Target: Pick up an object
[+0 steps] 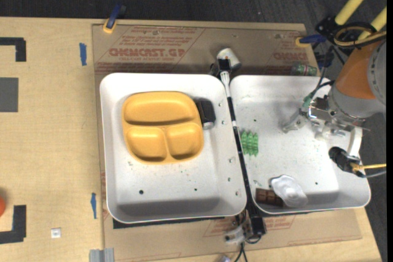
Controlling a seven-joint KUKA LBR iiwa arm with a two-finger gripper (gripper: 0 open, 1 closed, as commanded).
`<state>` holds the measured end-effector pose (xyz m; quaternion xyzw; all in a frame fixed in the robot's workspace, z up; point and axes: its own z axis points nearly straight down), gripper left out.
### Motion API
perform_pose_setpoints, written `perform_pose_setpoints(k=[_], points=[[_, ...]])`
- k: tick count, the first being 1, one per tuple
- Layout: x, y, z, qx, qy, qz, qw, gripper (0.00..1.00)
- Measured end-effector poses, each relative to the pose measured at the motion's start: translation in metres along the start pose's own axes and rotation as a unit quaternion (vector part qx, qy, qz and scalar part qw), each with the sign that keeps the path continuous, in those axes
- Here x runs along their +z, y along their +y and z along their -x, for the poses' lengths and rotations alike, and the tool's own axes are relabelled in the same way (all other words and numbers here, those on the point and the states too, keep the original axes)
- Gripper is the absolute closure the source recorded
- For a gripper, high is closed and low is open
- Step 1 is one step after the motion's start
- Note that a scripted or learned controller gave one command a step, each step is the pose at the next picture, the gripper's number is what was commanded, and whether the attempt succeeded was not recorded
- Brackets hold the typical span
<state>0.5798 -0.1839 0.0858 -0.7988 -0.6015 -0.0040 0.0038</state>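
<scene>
The arm reaches in from the right and hangs over the right bin, its wrist low above the bin's upper right part. The gripper sits below the orange band, a cluster of metal parts seen from above; whether it is open or closed cannot be told from this slant, and nothing can be seen held in it. The objects it might take lie apart from it: a small green piece rests on the floor of the right bin just beside the divider between the bins, and a clear, crumpled plastic item lies near the bin's front edge with a brown bar touching it on the left. The left bin holds a yellow tray with three compartments, lying flat and taking up much of the bin's upper half, and a small dark object sits against the tray's right edge. Since the gripper stands over a bare stretch of the right bin and well apart from the green piece and the plastic, the pick seems not yet made; the scattered layout probably serves to give each object free room for a grasp from above. The green piece, alone and flat, looks the easiest target, though its nearness to the bin wall could hinder the approach.
</scene>
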Motion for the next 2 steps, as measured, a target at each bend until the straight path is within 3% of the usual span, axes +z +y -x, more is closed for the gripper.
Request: perform_pose_setpoints(k=[1,2], points=[[0.001,0.026,-0.028,-0.064,-0.006,0.001,0.9979,0.0],[0.002,-0.076,-0.064,-0.053,-0.005,-0.001,0.9986,0.0]])
